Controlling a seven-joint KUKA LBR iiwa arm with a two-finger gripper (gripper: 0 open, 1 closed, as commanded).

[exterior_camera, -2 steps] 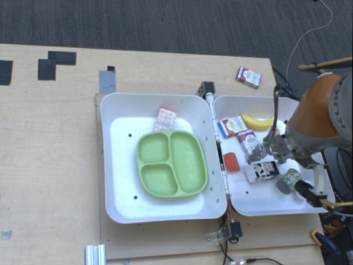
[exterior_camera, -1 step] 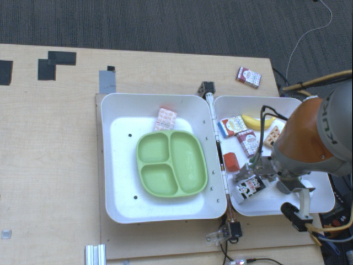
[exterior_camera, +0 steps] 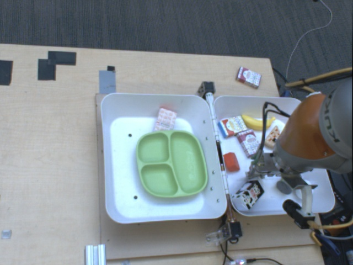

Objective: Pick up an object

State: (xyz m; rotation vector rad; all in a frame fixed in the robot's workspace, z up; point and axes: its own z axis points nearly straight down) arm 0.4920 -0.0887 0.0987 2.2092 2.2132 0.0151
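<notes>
From above, the tabletop (exterior_camera: 49, 148) carries two shallow white bins side by side. The left bin (exterior_camera: 118, 148) holds a light green divided plate (exterior_camera: 172, 164) with three compartments, and a small pink-and-white packet (exterior_camera: 165, 118) lies just beyond the plate's far edge.

The right bin (exterior_camera: 325, 200) holds a banana (exterior_camera: 255, 121), a blue-and-white carton (exterior_camera: 232, 126), a red-and-white packet (exterior_camera: 249, 143), a small red block (exterior_camera: 230, 162) and a black-and-white patterned packet (exterior_camera: 250, 194) near the bin's near edge.

The arm (exterior_camera: 311, 131) reaches in over the right bin, its orange band covering part of the contents. The hand (exterior_camera: 258, 171) sits low between the red block and the black-and-white packet; it may be touching the packet, but whether it is wide or narrow I cannot tell.

Another red-and-white packet (exterior_camera: 249, 77) lies on the tabletop beyond the right bin.
</notes>
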